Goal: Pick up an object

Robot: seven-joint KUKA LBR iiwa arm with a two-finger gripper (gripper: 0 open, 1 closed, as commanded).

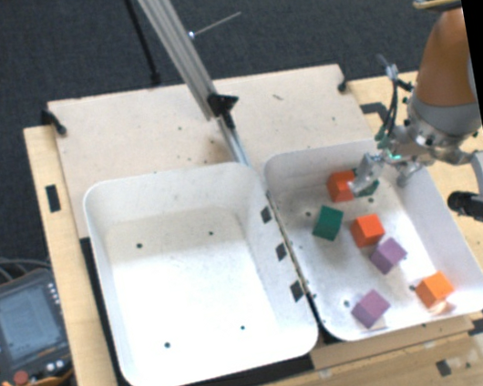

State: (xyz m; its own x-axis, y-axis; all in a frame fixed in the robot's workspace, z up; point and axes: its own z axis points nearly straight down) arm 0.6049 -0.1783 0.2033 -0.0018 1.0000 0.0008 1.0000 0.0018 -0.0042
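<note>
Robot hand over the right bin
The gripper touches an orange block; I cannot tell its grip.

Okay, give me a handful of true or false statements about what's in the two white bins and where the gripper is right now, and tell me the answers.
1. All the blocks lie in the right bin. True.
2. There are two purple blocks. True: one near the middle, another by the near rim.
3. The green block sits in the left bin. False: it is in the right bin, near the divider side.
4. The gripper is over the left bin. False: it is over the right bin, beside the far orange block.
5. There are three orange blocks. True: the far one, one in the middle, one at the near right corner.
</note>
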